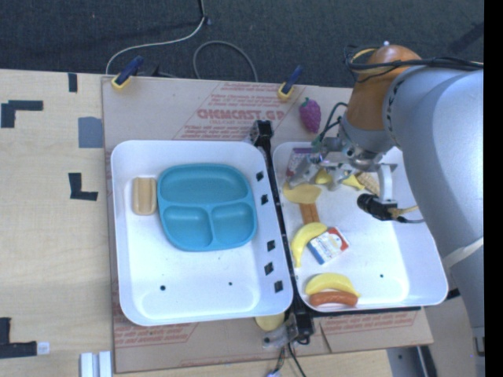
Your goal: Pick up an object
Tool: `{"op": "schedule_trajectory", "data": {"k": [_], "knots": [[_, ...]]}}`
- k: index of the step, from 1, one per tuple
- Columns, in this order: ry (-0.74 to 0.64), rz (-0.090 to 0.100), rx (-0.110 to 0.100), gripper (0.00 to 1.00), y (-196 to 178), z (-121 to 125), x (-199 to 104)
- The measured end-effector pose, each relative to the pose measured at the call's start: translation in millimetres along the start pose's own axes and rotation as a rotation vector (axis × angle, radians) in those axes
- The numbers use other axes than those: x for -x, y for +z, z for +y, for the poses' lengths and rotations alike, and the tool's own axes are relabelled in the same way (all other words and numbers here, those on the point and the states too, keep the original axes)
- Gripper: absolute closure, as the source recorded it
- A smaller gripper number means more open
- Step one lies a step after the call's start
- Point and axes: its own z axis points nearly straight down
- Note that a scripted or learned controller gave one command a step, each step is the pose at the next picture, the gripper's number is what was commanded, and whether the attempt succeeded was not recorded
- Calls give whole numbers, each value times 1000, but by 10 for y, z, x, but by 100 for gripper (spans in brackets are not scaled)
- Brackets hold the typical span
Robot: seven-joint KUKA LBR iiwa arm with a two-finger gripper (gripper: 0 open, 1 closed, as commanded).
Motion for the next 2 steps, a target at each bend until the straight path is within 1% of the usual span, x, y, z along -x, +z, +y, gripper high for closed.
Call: {"op": "schedule_trajectory", "data": {"k": [1,2], "knots": [[0,0,1,0,-2,0,135],[-4,-18,40,0,-4,-590,-166]]}}
